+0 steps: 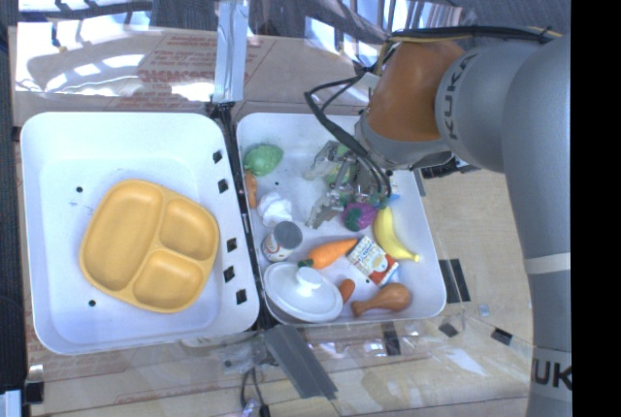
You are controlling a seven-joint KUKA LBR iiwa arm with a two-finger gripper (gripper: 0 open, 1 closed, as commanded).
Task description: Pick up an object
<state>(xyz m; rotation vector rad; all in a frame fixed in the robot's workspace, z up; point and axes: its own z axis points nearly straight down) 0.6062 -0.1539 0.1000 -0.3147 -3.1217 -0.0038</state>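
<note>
My gripper [342, 194] hangs low in the right bin [291, 129], near its middle, just left of a purple and green toy [361, 214]. A yellow banana [391, 236] lies right of that toy. Around them sit a green leafy toy [263, 158], a white piece [276, 208], a grey can [285, 237], an orange carrot [333, 253], a small red and white packet [370, 259], a white lidded bowl [303, 292] and a brown drumstick [384, 300]. The arm [427, 100] covers the bin's far right corner.
The left bin [58, 139] holds a yellow divided plate [148, 244]. A black clip-lined divider [231, 211] separates the two bins. Cardboard [175, 66] lies behind the bins.
</note>
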